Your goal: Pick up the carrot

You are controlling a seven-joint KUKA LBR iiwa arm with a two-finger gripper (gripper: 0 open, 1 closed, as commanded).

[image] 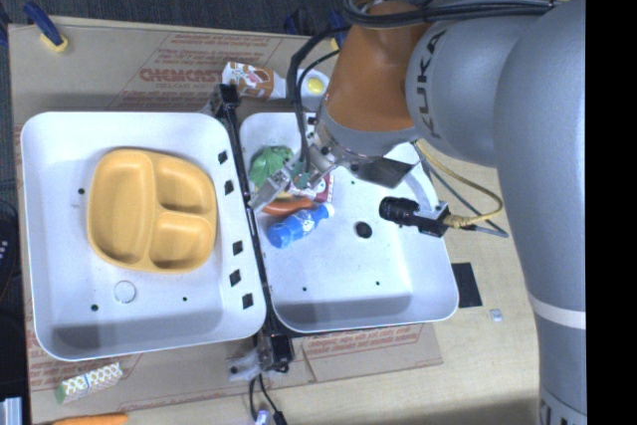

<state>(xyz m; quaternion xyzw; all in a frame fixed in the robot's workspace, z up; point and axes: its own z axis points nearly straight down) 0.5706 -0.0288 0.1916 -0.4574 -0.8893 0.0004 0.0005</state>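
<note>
Orange carrot (290, 206) wedged between green toy (269, 161), blue toy (295, 228); gripper (299, 178) above, grip state unclear.

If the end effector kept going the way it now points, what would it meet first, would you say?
Probably the carrot, just beyond the end effector, with the blue item next; depth is unclear from above.

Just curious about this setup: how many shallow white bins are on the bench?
2: the left shallow white bin holds a yellow divided plate; the right shallow white bin lies under the arm.
</note>
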